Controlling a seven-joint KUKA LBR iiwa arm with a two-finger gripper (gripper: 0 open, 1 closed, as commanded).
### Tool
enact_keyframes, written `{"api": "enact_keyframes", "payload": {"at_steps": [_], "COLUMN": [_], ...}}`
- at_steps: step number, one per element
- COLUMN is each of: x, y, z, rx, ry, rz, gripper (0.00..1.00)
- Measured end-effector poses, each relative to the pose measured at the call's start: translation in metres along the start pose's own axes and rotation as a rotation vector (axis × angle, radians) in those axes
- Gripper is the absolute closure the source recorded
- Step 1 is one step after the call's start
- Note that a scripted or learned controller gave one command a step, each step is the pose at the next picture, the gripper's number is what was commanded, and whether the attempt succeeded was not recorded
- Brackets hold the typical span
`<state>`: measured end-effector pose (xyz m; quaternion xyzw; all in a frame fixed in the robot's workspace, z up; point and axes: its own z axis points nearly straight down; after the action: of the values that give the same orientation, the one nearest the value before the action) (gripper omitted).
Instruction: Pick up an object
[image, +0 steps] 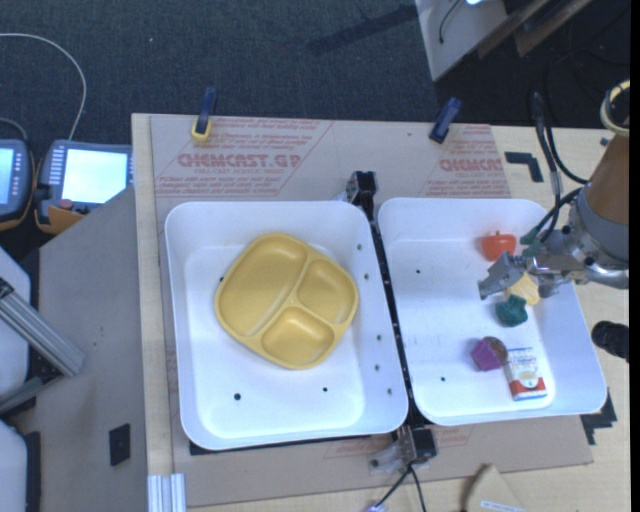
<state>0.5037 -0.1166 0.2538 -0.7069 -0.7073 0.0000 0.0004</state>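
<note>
Yellow sectioned plate (287, 311) lies in the left bin (190, 330), about centred. Right bin (440, 385) holds small items: orange piece (497, 243) far side, teal piece (513, 312) mid-right with a pale yellow bit (524, 292) touching its far edge, purple piece (488, 352) nearer, red-and-white carton (525, 375) just right of the purple one. Gripper (512, 272) hangs over the right bin between the orange and teal pieces; cannot tell how its jaws stand. Nothing visibly gripped.
</note>
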Motion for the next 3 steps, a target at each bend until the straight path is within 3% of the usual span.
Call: {"api": "enact_keyframes", "payload": {"at_steps": [3], "x": [0.011], "y": [0.0], "z": [0.163], "rx": [0.007], "ry": [0.002], "rz": [0.001], "gripper": [0.0]}}
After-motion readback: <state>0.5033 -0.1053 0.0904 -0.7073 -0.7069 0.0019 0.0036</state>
